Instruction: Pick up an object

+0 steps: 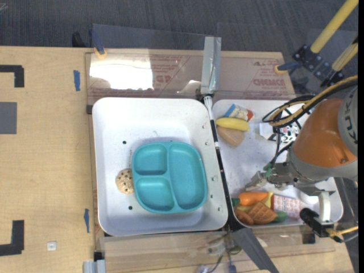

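Toy carrot (253, 198) beside pink packet (288, 205) (print unreadable), right bin (250, 159); gripper (263, 180) above, opening indiscernible.

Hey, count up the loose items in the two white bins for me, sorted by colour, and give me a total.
Teal: 1, the divided tray in the left bin
Tan: 2, the cookie beside the tray and the wooden piece in the right bin
Yellow: 1, the banana
Orange: 2, the carrot and the waffle piece
Total: 6; items partly hidden by the arm are left out.
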You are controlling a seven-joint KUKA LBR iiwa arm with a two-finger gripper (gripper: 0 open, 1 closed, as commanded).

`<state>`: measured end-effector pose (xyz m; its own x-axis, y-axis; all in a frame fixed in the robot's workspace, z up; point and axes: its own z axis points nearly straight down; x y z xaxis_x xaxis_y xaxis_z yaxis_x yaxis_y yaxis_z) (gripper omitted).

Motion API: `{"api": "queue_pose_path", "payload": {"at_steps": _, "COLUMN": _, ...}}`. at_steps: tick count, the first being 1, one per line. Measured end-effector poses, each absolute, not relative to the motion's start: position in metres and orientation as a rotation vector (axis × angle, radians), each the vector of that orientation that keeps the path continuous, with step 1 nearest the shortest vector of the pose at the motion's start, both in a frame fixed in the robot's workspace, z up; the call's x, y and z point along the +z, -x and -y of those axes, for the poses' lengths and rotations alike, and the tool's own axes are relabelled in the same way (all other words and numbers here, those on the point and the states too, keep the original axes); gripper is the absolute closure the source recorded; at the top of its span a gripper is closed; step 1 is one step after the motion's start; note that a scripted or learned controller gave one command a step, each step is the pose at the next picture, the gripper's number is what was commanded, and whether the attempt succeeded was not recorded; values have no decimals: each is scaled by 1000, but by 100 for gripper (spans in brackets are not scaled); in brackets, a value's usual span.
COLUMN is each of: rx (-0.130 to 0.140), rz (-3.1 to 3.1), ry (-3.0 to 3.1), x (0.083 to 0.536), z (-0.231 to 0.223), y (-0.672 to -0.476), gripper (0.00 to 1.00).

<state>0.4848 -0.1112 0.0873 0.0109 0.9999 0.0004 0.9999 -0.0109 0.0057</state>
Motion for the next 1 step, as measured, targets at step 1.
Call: {"api": "queue_pose_path", "payload": {"at_steps": 1, "rx": 7, "rz": -2206, "ry": -2231, "x": 87, "z": 111, "y": -485, "gripper": 0}}
